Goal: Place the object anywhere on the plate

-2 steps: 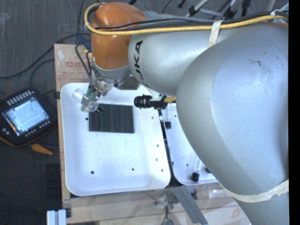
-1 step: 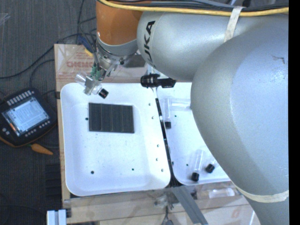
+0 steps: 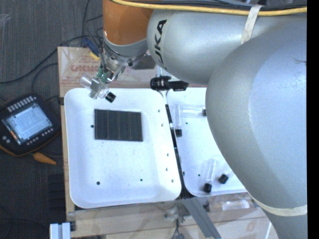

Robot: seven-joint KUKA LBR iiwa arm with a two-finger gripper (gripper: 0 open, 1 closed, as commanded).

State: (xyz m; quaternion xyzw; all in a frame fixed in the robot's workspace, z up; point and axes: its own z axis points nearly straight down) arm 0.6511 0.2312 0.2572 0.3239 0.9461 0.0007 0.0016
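The gripper (image 3: pixel 101 90) hangs just above the dark plate (image 3: pixel 118 125); its fingers pinch a clear, black-capped tube (image 3: pixel 107 96), though blur hides the exact contact.

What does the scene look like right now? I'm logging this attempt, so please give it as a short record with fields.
plate: dark ribbed rectangle lying flat in the left bin
gripper: above the left bin's far corner, beyond the plate
carried object: cannot tell
right bin: holds clear tubes with black caps
beside bench: handheld controller on the floor
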